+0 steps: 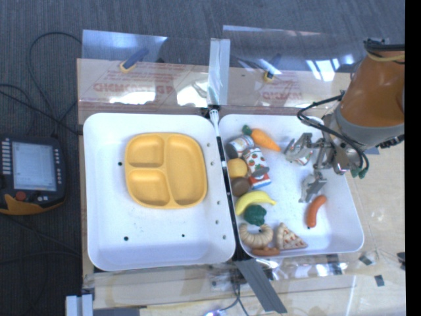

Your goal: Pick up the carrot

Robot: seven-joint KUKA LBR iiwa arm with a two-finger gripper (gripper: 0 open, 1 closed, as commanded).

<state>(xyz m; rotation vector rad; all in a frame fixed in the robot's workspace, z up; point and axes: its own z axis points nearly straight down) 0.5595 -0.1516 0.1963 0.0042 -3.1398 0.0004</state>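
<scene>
Plainly, the carrot [266, 139] lies left of the open hand [308, 151] (holding nothing).

1. The scene is bright and evenly lit from above; both white bins [99, 196] read near pure white with little surface detail.
2. Strong glare sits on the clear panels [289, 64] behind the bins, with blue-white streaks along the top.
3. Shadows are soft and short; a faint one lies under the yellow tray [164, 170].
4. Focus is moderate: the small items in the right bin have soft edges, and the gripper [314, 160] is a little smeared.
5. The dark carpet [39, 18] shows fine grainy texture.
6. Straight edges bend slightly toward the corners.
</scene>
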